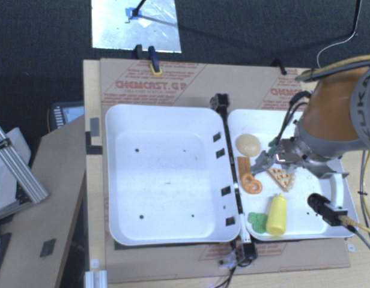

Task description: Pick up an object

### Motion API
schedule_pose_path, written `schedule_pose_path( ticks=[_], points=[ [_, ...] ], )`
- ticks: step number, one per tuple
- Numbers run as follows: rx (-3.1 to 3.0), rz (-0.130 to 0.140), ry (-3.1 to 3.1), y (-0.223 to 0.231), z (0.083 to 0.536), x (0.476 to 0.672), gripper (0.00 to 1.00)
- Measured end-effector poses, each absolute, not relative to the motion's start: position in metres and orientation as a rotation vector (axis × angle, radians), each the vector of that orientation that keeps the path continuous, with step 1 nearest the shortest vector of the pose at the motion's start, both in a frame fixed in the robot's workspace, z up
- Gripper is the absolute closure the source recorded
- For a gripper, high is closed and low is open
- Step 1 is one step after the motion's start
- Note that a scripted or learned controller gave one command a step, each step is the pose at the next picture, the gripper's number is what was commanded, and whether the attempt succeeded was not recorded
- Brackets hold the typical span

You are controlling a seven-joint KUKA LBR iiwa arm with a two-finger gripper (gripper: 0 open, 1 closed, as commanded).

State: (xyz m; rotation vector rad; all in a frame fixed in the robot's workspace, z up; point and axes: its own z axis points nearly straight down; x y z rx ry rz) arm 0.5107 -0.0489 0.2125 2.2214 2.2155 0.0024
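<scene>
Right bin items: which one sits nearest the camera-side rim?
The green piece, in the right bin's near-left corner, touching the yellow bottle. The bottle reaches about as low, but the round beige item, pretzel and waffle-like wedge all lie farther up.

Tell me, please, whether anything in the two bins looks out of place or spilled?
Nothing looks spilled or damaged. All the toy food sits crowded in the right bin: a beige bun, a pretzel, a pizza slice, a yellow bottle and a green piece. The gripper hovers among them.

Glossy white plastic bins (161,116) sit on matt brown board (191,80).
</scene>
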Motion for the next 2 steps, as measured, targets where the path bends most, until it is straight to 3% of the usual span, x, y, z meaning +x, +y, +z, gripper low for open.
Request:
schedule_pose_path(
  ticks=[1, 2],
  points=[
    [2.211, 0.004, 2.227, -0.015, 0.183, 0.591, 0.0],
    [2.233, -0.006, 2.21, -0.103, 0.209, 0.482, 0.0]
  ],
)
